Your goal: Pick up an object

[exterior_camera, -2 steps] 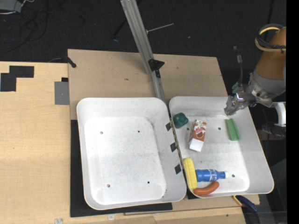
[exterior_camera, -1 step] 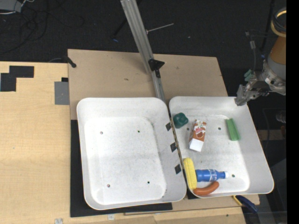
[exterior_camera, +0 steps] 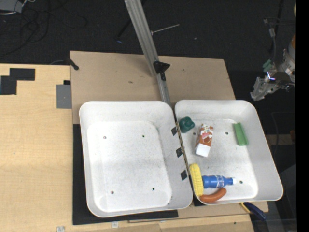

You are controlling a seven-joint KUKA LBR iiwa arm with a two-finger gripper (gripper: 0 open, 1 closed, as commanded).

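The left bin point(exterior_camera: 126, 161) sat beside the right bin point(exterior_camera: 251, 124), which held six things, one of each: a green cap point(exterior_camera: 186, 124), a red-and-white carton point(exterior_camera: 204, 140), a yellow corn point(exterior_camera: 196, 180), a blue bottle point(exterior_camera: 217, 181), an orange sausage point(exterior_camera: 213, 195) and a green block point(exterior_camera: 240, 134). My gripper point(exterior_camera: 263, 87) hovered off the bin's upper right corner, well apart from them; whether it was released or clenched I could not tell.

Gripper point(exterior_camera: 259, 90) at far right of the camera view, outside the right-hand bin point(exterior_camera: 256, 114), just beyond its upper right corner. It hangs from the wrist above it and to its right, tilted down and to the left, toward that corner. A small bluish light spot shows on the wrist. Fingers pale grey, small and blurred against the dark floor.
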